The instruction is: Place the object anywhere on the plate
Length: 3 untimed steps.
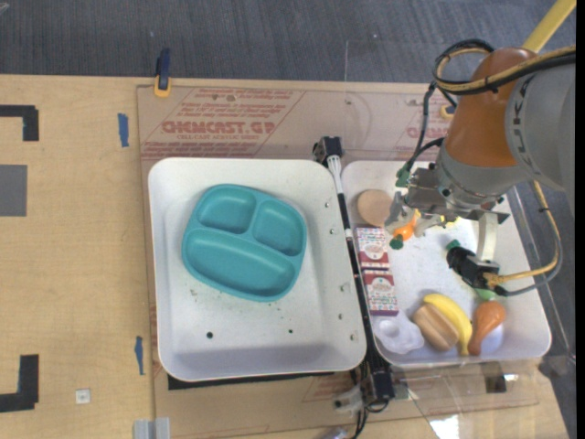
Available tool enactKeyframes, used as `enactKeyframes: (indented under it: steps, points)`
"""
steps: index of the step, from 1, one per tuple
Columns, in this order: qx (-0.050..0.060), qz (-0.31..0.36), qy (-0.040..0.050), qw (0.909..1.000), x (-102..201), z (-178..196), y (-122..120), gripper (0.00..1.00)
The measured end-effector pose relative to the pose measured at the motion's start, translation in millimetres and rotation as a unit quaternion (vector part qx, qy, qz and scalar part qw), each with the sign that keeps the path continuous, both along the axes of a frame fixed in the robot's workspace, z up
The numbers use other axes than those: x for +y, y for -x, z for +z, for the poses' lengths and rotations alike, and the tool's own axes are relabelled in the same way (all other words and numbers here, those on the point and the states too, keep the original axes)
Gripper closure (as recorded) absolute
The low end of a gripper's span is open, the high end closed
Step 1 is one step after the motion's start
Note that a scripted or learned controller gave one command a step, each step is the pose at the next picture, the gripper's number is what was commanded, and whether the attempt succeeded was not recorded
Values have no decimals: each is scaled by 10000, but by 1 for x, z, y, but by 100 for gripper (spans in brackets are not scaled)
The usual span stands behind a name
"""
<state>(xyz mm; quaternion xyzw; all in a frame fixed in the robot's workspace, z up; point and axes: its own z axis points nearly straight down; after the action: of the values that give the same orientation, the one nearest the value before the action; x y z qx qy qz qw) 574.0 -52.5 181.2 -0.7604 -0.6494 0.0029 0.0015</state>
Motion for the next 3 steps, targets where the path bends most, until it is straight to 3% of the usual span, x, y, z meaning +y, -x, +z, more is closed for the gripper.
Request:
enactKeyframes:
  steps: [1,2,3]
  points:
    - [25,-973,-12,9953,75,39,57,100]
    - [33,-1308,2,9914,124,24,80,100]
    - [2,-2115,14,9774,196,29,95,100]
